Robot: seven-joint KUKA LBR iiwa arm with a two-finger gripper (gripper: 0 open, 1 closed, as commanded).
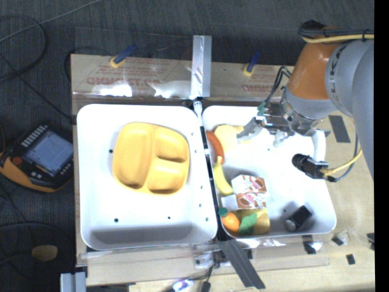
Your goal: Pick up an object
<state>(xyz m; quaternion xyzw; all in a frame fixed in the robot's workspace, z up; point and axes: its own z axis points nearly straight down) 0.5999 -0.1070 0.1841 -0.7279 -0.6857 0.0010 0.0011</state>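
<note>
Grey arm (352, 72) entering from the right edge, orange band (310, 72) directly above the wrist. Wrist angled downward and to the left. Gripper (265, 132) positioned low at the arm's left end, two pale fingers (248, 130) pointing left and spread apart (nothing visible between them). Black cylindrical fitting (307, 165) and cable trailing just below the wrist.

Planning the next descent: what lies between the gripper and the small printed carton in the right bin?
In the camera view, bare white bin floor separates the gripper from the printed carton. The banana lies off to the left of that stretch.
</note>
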